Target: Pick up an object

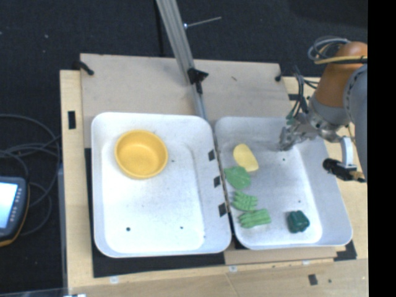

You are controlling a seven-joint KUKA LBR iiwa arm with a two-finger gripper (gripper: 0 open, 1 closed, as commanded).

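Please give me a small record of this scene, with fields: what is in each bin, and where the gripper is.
left bin: yellow bowl
right bin: yellow object, three green objects, dark green object
gripper: over the right bin's far part, apart from the objects
held: nothing seen between the fingers
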